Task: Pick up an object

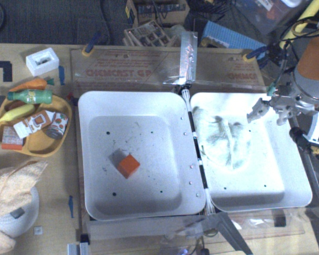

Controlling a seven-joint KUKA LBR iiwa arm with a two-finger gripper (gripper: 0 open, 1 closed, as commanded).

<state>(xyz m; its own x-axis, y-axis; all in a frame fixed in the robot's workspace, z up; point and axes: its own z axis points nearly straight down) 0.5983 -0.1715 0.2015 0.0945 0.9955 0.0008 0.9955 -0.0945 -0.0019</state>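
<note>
An orange block (129,166) is lying in the left bin (95,108), at its seven o'clock. It is judged light and stiff (flat faces suit pinching). The gripper (269,110) is being held open, empty, over the right bin (292,193).

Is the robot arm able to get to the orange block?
Probably yes. The orange block sits alone in the left bin, nothing covering it; the gripper must cross over from the right bin.
</note>
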